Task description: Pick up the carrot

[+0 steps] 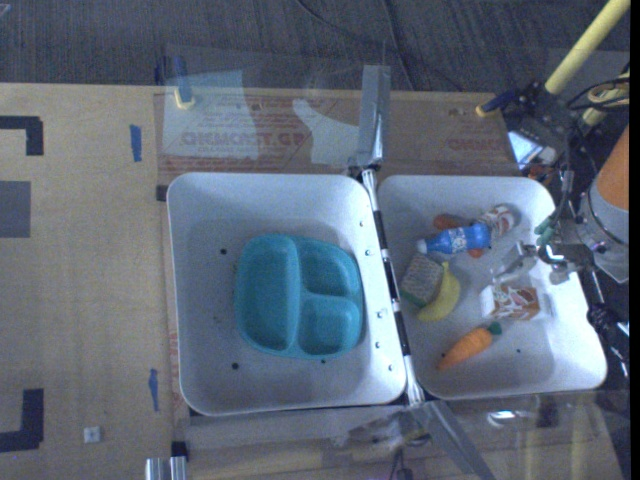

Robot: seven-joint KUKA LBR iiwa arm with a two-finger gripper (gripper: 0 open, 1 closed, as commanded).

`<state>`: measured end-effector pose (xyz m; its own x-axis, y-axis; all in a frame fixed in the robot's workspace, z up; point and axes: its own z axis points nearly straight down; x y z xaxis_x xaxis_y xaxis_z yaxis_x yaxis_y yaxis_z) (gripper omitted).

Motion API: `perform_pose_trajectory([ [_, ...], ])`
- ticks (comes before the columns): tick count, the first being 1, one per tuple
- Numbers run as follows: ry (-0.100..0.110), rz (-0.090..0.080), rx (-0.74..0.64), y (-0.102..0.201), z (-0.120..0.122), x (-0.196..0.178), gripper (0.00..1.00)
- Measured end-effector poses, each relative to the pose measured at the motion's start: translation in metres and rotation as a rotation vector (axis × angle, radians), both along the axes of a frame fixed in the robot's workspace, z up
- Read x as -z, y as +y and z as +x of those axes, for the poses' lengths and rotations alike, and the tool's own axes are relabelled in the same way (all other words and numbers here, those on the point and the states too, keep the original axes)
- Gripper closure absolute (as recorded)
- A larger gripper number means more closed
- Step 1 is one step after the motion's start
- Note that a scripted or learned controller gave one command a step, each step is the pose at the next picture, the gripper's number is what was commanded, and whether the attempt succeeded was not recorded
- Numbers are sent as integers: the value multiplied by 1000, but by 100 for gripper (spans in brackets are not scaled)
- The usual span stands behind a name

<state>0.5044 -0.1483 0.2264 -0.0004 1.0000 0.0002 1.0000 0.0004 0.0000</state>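
Note:
The carrot [468,346], orange with a small green top, lies slanted on the floor of the right bin [560,363] near its front. My gripper [536,260] hangs over the bin's right side, above and to the right of the carrot and clear of it. It sits just above a small brown-and-white packet [515,301]. The grey arm with its orange band [615,173] comes in from the right edge.
In the right bin, a blue bottle [455,239], a grey-green sponge [422,278], a banana [444,298] and a red-and-white item [497,218] lie behind the carrot. The left bin [200,218] holds a teal divided plate [298,295].

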Motion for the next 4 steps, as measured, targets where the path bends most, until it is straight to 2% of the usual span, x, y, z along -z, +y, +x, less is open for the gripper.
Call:
perform_pose_trajectory([
  [1, -5, 0, 115, 56, -24, 124, 0],
  [2, -11, -4, 118, 54, -23, 113, 100],
  [3, -3, -2, -472, 82, -13, 42, 100],
  [4, -2, -1, 27, 81, -25, 42, 100],
])
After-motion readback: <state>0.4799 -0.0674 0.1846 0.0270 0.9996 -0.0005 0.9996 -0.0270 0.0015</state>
